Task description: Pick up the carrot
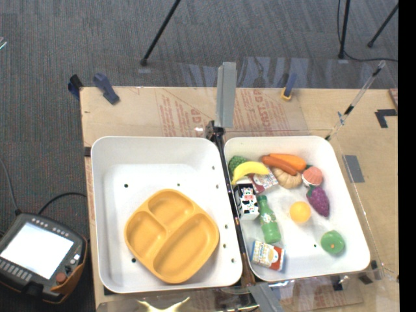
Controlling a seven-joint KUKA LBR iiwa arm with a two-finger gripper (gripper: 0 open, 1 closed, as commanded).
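An orange carrot [285, 162] lies near the back of the right bin [341, 174], tilted slightly, resting against a yellow banana [250, 169] on its left and a tan pastry [288, 177] just in front of it. Nothing covers the carrot from above.
The right bin also holds a green vegetable [236, 163], a small milk carton [246, 200], a green bottle [268, 221], an orange ball [299, 212], purple grapes [318, 200], a green apple [333, 242] and a juice box [267, 255]. The left bin [110, 168] holds a yellow divided plate [171, 234].
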